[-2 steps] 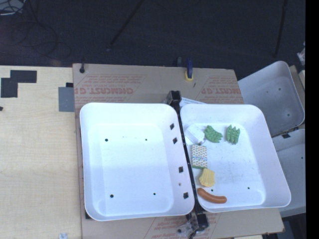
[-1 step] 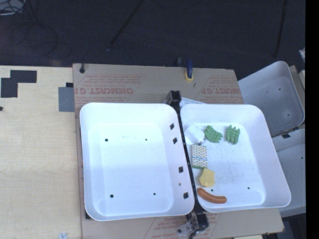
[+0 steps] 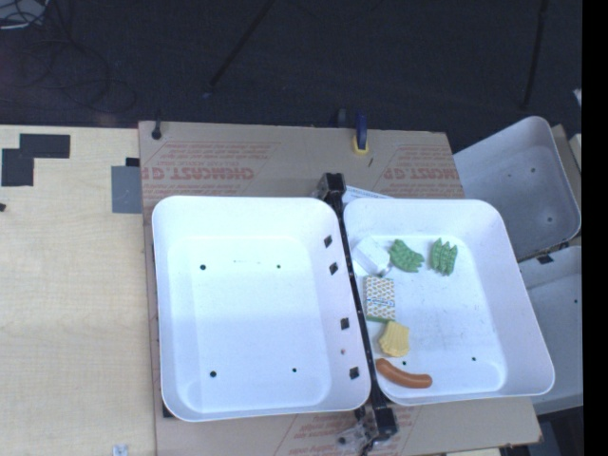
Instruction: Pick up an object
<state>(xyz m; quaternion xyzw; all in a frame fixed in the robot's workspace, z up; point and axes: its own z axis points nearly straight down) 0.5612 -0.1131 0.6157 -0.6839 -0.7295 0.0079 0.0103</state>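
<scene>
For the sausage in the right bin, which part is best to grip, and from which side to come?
Grip the sausage at its middle, from above, fingers closing across its thin width. It lies flat near the right bin's front rim, the yellow piece just behind, so a side approach looks crowded.

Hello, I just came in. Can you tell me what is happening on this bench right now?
Nothing is being handled at this moment. Two shallow white bins sit side by side on a cardboard sheet. The right bin holds all the small items, gathered near its left wall: two green pieces, a patterned block, a yellow piece, a white piece and an orange sausage-shaped toy near the front. The left bin has no items in it. No item has been picked up yet.
</scene>
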